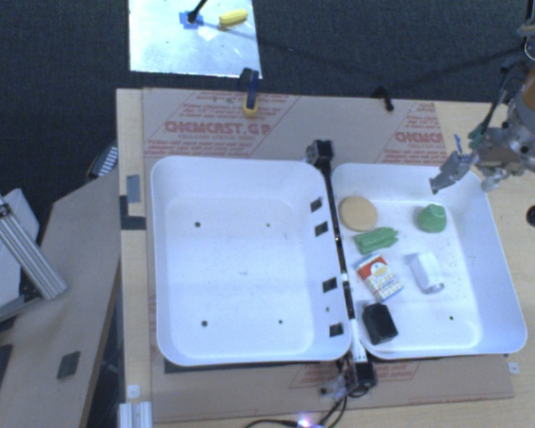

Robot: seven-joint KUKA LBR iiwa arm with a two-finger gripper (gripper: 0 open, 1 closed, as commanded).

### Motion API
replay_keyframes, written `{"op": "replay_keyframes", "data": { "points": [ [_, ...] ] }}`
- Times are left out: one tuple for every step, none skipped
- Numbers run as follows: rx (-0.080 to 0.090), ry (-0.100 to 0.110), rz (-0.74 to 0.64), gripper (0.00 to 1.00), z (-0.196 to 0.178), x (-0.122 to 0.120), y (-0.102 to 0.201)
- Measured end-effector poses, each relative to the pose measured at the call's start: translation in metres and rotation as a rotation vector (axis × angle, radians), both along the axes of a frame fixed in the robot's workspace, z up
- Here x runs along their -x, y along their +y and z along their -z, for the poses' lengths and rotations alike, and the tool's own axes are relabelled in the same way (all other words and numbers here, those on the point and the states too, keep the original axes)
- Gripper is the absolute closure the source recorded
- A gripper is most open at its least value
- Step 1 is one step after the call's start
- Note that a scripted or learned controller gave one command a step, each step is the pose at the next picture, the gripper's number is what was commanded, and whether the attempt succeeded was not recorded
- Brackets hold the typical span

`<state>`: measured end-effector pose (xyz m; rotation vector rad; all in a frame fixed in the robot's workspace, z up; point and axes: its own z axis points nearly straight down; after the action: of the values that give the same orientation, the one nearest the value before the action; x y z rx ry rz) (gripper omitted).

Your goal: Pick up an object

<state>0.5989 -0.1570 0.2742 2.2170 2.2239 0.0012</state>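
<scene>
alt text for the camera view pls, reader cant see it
A grey robot arm's gripper hangs over the far right edge of the right white bin, which holds a tan disc, a green cup-like piece, a green flat piece, a small printed box, a white cylinder and a black block. The left white bin sits beside it.

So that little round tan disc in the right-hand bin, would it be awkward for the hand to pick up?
Probably a bit. The tan disc looks flat and lies low on the right bin floor, so fingers may struggle to get around its edge. It looks stiff rather than floppy. If tipped on edge it could roll; lying flat, it would more likely slide when pushed.
</scene>
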Motion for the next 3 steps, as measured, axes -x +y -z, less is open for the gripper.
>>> {"op": "replay_keyframes", "data": {
  "points": [
    [-0.005, 0.007, -0.007, 0.00, 0.102, -0.069, 0.077],
    [-0.004, 0.002, 0.008, 0.00, 0.192, 0.002, 0.048],
    [0.000, -0.003, 0.002, 1.00, 0.178, -0.001, 0.049]
  ]
}}
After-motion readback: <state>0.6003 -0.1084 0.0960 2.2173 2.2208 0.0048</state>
